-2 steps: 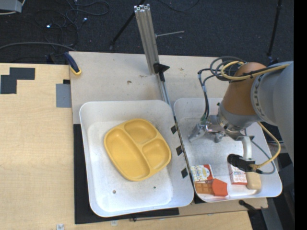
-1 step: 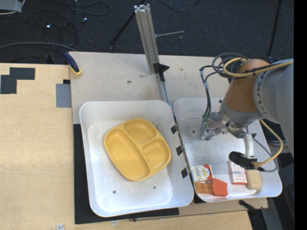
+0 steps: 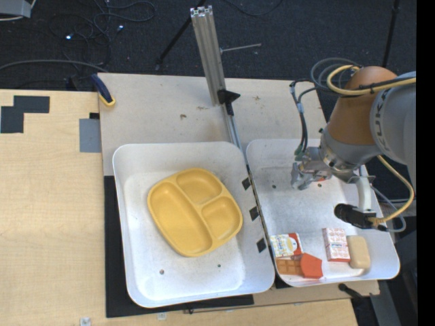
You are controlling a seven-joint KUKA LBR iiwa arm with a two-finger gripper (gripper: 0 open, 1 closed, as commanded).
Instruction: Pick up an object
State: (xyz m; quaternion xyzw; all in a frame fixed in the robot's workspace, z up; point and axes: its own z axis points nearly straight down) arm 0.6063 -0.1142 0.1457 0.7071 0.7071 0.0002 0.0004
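Note:
My gripper (image 3: pixel 304 179) hangs over the upper middle of the right bin (image 3: pixel 285 202), well apart from the objects. At that bin's near edge lie a small printed carton (image 3: pixel 285 244), an orange-red block (image 3: pixel 310 266) on a brown waffle-like piece (image 3: pixel 287 267), a red and white packet (image 3: pixel 335 244) and a tan bread-like block (image 3: pixel 359 252). The left bin (image 3: pixel 136 250) holds a yellow divided plate (image 3: pixel 195 210). I see nothing between the gripper's fingers.
A metal post (image 3: pixel 209 53) rises behind the gap between the bins. Black clips (image 3: pixel 252 212) sit along the divide. The arm's grey and orange wrist (image 3: pixel 363 117) and cables overhang the right bin's far right side.

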